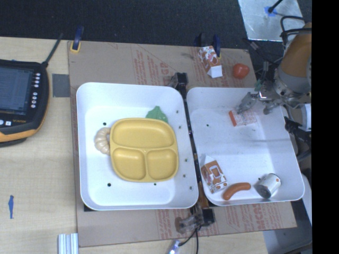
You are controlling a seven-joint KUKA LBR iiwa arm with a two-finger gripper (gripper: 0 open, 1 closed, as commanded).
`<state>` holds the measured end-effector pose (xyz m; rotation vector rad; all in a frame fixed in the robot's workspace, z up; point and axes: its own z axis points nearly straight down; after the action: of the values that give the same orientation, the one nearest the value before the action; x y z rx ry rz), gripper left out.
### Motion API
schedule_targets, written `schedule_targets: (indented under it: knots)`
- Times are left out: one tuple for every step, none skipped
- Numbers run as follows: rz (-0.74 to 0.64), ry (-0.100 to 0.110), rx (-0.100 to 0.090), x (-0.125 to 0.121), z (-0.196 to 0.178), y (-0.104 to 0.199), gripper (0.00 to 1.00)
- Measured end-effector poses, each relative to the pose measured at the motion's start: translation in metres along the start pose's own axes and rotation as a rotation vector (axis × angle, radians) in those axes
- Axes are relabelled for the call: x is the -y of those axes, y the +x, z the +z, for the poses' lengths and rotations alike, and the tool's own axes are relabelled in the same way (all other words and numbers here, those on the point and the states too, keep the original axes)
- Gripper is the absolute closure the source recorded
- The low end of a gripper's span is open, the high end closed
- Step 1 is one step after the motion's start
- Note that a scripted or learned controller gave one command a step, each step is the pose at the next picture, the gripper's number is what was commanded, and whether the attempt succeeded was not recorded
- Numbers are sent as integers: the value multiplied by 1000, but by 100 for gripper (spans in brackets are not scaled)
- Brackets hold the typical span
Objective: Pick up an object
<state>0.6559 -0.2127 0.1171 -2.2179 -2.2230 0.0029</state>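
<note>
The tool is hanging over the right bin, just beside a small packet. Its fingers look spread open, holding nothing. Next it likely needs lowering onto the packet, then closing.

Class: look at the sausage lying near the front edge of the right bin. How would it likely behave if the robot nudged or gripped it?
The sausage looks rounded and slightly curved, so a nudge would probably roll it unevenly. Its smooth, glossy skin suggests it might slip in a grip. It appears small, so it is likely light.
</note>
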Motion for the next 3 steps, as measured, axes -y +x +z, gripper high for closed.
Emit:
schedule_targets:
  knots:
    - [-1,-1,0,67,-104,23,0]
    - [-2,3,0,83,12,6,0]
    - [-2,0,-1,32,7,27,0]
